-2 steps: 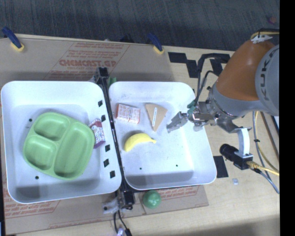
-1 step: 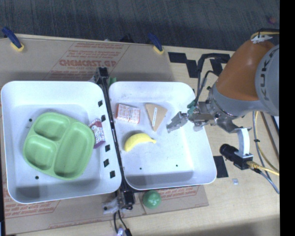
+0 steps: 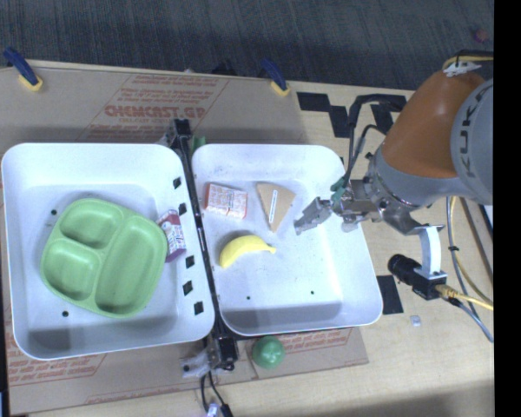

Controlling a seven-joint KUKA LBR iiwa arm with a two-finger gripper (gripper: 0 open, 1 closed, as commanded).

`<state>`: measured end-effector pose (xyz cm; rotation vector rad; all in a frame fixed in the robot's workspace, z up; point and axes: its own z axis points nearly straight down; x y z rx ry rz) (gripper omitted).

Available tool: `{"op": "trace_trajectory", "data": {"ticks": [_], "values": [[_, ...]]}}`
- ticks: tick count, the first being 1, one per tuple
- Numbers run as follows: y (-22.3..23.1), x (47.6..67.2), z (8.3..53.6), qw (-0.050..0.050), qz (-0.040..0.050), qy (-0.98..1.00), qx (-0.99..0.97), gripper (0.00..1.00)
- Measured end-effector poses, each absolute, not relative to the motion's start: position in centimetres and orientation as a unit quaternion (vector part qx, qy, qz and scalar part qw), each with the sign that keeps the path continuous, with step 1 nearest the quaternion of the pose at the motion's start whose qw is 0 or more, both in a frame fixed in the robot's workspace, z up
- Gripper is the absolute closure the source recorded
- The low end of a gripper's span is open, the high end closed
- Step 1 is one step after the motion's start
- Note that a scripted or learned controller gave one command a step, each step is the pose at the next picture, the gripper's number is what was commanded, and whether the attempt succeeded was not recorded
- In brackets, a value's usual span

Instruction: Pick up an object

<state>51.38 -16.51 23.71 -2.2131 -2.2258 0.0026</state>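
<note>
Cardboard (image 3: 156, 102) under the bins (image 3: 269, 159) reads "CHEMCAST GP" in red.

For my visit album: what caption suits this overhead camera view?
Robot gripper hovers in the right bin beside a tan wedge, banana and snack packet; green tray left.

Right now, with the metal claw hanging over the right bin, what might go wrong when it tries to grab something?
The gripper sits beside the tan wedge, which lies flat, so it may slide away. The banana and the orange packet lie close by and could get knocked. The wedge is also close to the bin wall.
</note>
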Motion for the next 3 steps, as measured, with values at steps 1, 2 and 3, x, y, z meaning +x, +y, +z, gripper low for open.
{"op": "trace_trajectory", "data": {"ticks": [1, 2, 3], "values": [[-16.5, 51.4, 23.7, 0.001, 0.0008, -0.709, -0.705, 0.0], [-16.5, 51.4, 23.7, 0.001, 0.0008, -0.709, -0.705, 0.0], [-17.8, 54.4, 13.2, 0.003, 0.0022, -0.709, -0.705, 0.0]]}}
